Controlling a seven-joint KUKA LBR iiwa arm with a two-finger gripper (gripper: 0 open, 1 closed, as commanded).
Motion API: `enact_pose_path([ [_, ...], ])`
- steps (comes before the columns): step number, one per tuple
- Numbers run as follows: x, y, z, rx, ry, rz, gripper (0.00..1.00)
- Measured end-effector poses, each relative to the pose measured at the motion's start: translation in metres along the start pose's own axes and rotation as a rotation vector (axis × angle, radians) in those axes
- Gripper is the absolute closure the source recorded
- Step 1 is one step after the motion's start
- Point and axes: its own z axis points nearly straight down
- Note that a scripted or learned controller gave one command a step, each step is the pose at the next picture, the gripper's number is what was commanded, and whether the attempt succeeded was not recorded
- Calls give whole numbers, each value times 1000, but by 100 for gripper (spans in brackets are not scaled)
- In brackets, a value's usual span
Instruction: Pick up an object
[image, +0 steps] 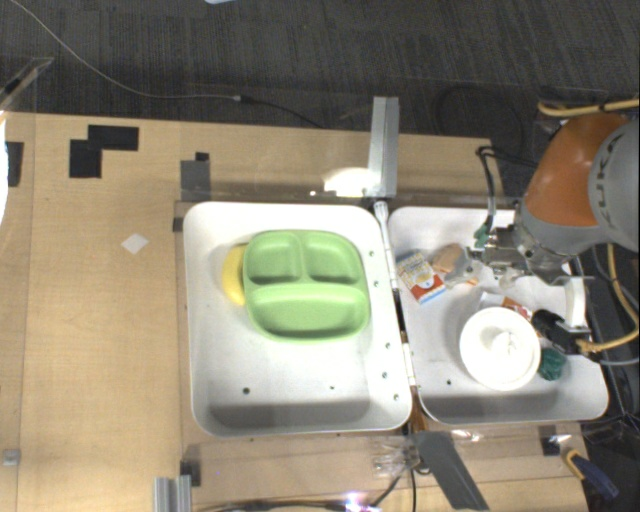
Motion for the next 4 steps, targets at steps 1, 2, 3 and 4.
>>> enact_pose_path([
  [1, 17, 66, 34, -3, -1, -105, 0],
  [2, -10, 47, 45, -27, -2, -177, 0],
  [3, 28, 74, 45, -23, -10, -273, 0],
  [4, 17, 26, 45, -27, -4, -210, 0],
])
